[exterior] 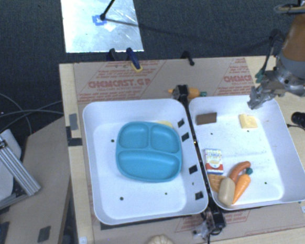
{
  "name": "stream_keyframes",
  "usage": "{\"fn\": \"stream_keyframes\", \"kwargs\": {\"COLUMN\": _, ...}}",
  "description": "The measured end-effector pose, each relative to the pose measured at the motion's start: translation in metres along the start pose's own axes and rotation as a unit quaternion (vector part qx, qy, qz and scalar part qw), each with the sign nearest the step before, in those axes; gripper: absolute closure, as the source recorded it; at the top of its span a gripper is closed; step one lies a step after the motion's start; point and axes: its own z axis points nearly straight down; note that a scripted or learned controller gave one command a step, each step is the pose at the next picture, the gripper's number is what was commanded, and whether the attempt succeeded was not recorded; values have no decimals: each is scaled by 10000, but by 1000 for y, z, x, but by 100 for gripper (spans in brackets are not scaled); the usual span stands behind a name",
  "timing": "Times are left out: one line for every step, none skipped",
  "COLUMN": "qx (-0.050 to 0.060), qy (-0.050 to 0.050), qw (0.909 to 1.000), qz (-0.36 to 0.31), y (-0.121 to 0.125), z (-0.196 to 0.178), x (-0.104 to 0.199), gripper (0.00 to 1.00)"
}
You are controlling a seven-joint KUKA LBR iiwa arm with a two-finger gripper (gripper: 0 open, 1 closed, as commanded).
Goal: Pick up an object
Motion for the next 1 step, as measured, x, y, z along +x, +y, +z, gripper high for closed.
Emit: {"fn": "stream_keyframes", "kwargs": {"qx": 4, "qy": 7, "qw": 10000, "qz": -10, "y": -5, "z": 12, "x": 55, "gripper": 100}}
